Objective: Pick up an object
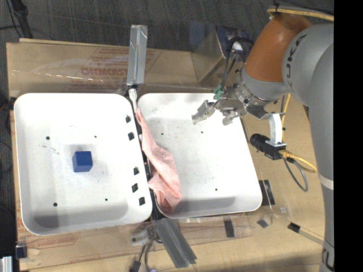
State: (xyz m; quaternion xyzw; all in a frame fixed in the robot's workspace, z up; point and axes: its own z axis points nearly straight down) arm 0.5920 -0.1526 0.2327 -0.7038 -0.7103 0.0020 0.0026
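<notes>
While the grey arm with an orange band (278,44) reaches in from the right side, its two-finger gripper (214,116) hangs above the far part of the right white shallow bin (227,180), near the bin's far edge. The jaws stand clearly apart and there is nothing between them. The pale fingers (199,115) point toward the bin's left side, over bare white floor.

Two things lie in the bins. The small blue cube (83,161) sits in the left white shallow bin (34,123), a little left of the bin's middle and well apart from all four walls. It has a strong, even blue colour and sharp edges, and its top face seems a bit lighter than the side that faces the camera. It stands flat on the floor of the bin.

The pink crumpled cloth (160,166) lies in the right bin, along its left wall. It runs as a long, narrow strip from near the far left corner down to the near left corner, where it gets wider and bunches up in soft folds. I cannot tell if its upper part hangs over the rim. The cloth is well apart from the gripper.

Both bins rest on a brown cardboard sheet with red print (85,67).
</notes>
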